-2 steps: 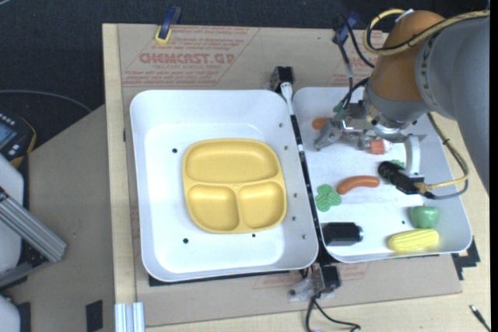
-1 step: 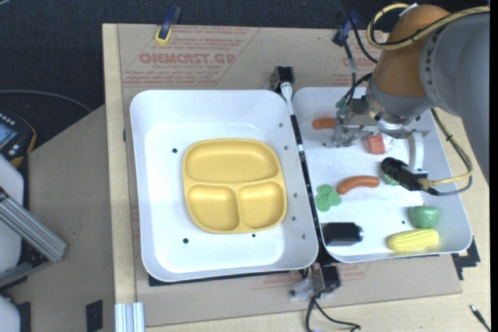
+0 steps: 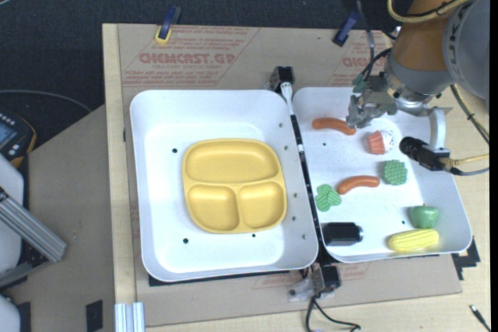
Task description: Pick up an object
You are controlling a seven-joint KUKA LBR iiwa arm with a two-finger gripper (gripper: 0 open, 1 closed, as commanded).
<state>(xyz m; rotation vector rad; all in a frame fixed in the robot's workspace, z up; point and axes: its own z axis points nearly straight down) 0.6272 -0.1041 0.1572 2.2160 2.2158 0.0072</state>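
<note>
Jaws' state cannot be told as the gripper (image 3: 362, 114) hangs over the right bin's (image 3: 459, 206) far edge — touching an orange sausage (image 3: 334, 124), toys crowding nearby.

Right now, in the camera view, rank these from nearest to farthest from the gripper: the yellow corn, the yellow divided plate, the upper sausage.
1. The upper sausage, in the right bin beside the gripper, on its left in the view.
2. The yellow corn, at the right bin's near edge.
3. The yellow divided plate, in the left bin.
</note>
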